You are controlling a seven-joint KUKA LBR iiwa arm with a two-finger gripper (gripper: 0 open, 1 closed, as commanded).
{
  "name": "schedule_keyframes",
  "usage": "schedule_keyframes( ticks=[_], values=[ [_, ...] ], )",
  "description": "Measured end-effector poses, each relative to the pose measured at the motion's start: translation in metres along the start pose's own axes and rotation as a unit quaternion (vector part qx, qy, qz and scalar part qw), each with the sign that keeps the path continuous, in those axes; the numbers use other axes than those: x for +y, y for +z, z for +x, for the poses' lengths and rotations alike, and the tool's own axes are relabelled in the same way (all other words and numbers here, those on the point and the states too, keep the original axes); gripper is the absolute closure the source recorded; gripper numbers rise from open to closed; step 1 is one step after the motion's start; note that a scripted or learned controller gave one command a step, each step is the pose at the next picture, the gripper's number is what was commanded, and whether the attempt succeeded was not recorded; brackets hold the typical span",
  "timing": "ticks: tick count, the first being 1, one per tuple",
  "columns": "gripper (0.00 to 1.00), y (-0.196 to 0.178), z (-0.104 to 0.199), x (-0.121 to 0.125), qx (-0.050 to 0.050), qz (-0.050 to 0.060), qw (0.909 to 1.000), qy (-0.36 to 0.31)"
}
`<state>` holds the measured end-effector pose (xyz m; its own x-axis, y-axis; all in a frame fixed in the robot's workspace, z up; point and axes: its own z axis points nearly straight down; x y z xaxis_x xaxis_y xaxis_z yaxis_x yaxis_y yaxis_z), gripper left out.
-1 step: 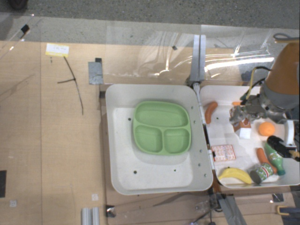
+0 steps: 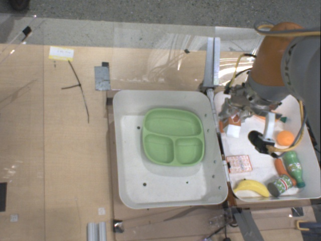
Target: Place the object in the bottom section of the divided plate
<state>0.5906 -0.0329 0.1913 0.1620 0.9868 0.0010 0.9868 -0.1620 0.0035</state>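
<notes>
Two white bins [image 2: 125, 185] on wood bench [image 2: 50, 149] | green plate [image 2: 173, 136] left | jaws [image 2: 235, 115] state unclear

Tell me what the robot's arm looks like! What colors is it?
The arm is fat, round and grey, with a wide orange band just above its wrist. Thin cables, one yellowish, loop alongside it. At its tip sits the gripper, a small cluster of grey metal parts hanging over the right bin.

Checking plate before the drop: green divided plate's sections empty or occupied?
Empty. All three sections of the green divided plate show bare green; it lies in the left bin.
</notes>
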Motion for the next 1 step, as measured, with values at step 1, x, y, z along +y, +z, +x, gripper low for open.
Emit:
schedule_keyframes(
  ticks=[1],
  values=[
    [1.0, -0.0002, 0.0475, -0.0024, 0.0, 0.0, 0.9985, 0.055]
  ],
)
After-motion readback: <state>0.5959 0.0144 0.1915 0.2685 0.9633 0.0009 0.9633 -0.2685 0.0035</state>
